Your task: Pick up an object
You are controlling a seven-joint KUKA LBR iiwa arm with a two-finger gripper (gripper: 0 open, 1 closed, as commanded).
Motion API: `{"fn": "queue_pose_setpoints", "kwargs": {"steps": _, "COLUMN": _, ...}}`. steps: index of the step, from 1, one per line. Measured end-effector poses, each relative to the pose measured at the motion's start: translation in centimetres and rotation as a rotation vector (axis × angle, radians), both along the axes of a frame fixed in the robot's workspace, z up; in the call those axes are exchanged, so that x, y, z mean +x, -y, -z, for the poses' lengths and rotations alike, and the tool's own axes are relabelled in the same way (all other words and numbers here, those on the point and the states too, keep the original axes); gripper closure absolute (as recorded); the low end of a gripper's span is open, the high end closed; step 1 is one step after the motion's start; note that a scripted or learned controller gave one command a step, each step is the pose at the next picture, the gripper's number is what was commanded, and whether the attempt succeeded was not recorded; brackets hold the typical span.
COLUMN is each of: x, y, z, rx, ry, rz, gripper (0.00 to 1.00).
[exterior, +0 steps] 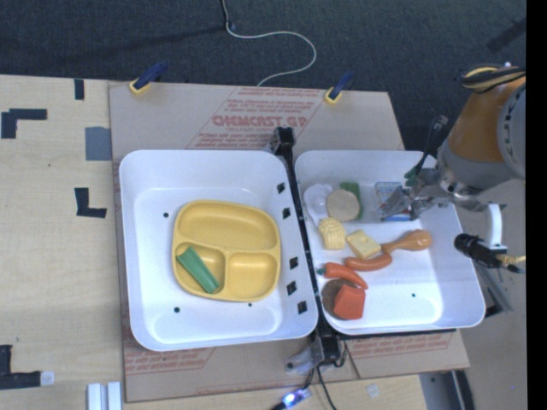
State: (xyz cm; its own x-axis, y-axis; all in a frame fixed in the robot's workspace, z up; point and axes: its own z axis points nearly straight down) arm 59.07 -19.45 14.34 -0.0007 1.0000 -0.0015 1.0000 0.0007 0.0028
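The right bin (444,310) holds several toy foods: a pale round slice (343,205), a corn piece (332,232), a yellow cheese wedge (364,245), an orange drumstick-like piece (408,243), a red-orange chili (345,273) and a red block (348,301). A small green piece (350,190) lies behind the round slice. My gripper (395,203) hangs low over the back right part of this bin, just right of the round slice, and its fingers look slightly apart with nothing between them. The arm comes in from the right.
The left bin (145,229) carries a yellow divided plate (229,248) with a green block (198,268) in its lower left compartment. A black divider (292,220) separates the bins. Cardboard (248,114) lies under both, with a white cable (273,37) behind.
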Motion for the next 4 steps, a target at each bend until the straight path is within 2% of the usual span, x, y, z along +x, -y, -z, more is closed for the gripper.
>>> {"fn": "queue_pose_setpoints", "kwargs": {"steps": 1, "x": 0.7, "y": -0.8, "z": -5.7, "rx": 0.0, "ry": 0.002, "rz": -0.002, "gripper": 1.0}}
{"fn": "queue_pose_setpoints", "kwargs": {"steps": 2, "x": 0.8, "y": -0.9, "z": -8.3, "rx": 0.001, "ry": -0.001, "rz": -0.001, "gripper": 1.0}}
{"fn": "queue_pose_setpoints", "kwargs": {"steps": 4, "x": 1.4, "y": -11.3, "z": -9.6, "rx": 0.003, "ry": -0.004, "rz": -0.007, "gripper": 1.0}}
